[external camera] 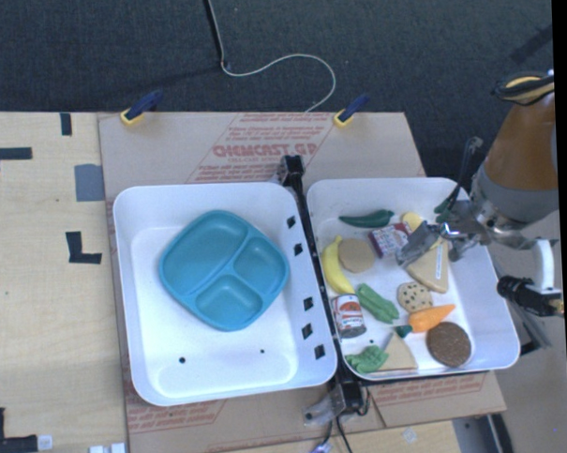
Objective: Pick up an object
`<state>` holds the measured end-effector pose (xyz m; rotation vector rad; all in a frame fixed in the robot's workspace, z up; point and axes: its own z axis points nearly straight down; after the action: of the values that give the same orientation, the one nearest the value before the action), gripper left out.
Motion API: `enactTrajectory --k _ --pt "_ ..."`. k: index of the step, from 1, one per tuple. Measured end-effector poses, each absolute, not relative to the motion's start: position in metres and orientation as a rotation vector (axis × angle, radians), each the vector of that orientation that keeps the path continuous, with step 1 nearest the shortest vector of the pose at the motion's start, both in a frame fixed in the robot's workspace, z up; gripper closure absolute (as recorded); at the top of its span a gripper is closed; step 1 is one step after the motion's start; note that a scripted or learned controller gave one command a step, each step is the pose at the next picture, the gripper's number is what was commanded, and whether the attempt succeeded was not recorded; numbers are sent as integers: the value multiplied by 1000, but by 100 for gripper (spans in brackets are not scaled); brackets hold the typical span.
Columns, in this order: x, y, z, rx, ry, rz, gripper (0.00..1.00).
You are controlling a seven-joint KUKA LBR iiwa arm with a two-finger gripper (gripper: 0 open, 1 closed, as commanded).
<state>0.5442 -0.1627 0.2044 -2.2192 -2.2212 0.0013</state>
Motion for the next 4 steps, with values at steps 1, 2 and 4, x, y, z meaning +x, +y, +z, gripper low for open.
enactTrajectory --k 1,2,4 --pt "500 -102 306 -2216 -2232 -9 0" --pt "501 -105 310 -2218 -2223 2 100" --pt "512 41 225 -2208 -2226 5 100"
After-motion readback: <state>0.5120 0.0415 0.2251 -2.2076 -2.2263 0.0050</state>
